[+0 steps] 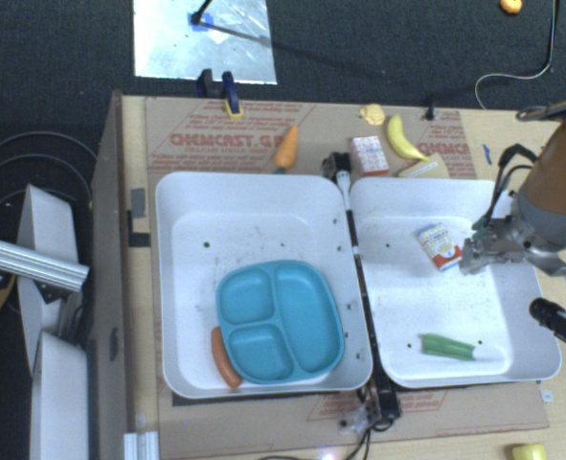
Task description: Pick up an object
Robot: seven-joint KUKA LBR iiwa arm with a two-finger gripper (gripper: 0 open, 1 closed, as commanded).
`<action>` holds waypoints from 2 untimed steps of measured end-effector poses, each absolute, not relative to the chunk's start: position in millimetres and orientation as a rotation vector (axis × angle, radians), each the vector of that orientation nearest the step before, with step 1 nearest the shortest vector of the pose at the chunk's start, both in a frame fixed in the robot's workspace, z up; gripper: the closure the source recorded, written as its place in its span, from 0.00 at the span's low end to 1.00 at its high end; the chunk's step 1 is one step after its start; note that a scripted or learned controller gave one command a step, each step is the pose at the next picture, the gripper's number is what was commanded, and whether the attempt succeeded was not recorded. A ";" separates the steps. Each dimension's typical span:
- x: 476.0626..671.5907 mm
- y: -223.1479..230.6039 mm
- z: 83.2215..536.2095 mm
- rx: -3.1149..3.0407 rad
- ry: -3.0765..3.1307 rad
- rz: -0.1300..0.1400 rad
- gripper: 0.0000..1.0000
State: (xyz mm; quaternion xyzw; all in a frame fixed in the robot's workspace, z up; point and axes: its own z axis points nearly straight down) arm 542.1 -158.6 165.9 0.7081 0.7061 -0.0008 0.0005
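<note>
Your arm (560, 185) comes in from the right, its orange band above the wrist, and the pincer (476, 250) sits low over the right bin (522, 286), near that bin's upper right. Just to its left lies a small carton (438, 244), white with red and blue print, tilted on the bin floor. The pincer's tip is right beside the carton's right edge; you cannot tell from here whether it touches, and the carton is not seen between the fingers. Whether the pincer is apart or together cannot be told at this angle.

Lower in the same bin, well apart from the pincer, a green vegetable (449, 347) lies flat near the front wall.

In the left bin (196, 209) you have a blue tray (279, 320) with three compartments, sitting toward the front. A sausage (225, 356) lies just beside the tray's left front corner, against the bin wall.

Behind the bins, on the cardboard-covered surface (215, 137), you can see a carrot (285, 147), a small box (369, 154), a banana (402, 140) and a pale yellow lump (373, 114) beside it. Two clamps (217, 85) grip the surface's far edge. Beyond that, a silver sheet (204, 25) lies on the dark floor, and a small orange fruit (510, 4) sits at upper right.
</note>
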 end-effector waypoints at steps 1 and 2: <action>561.7 -145.9 172.9 2.214 2.225 0.004 1.00; 563.6 -137.1 182.7 2.215 2.225 0.003 1.00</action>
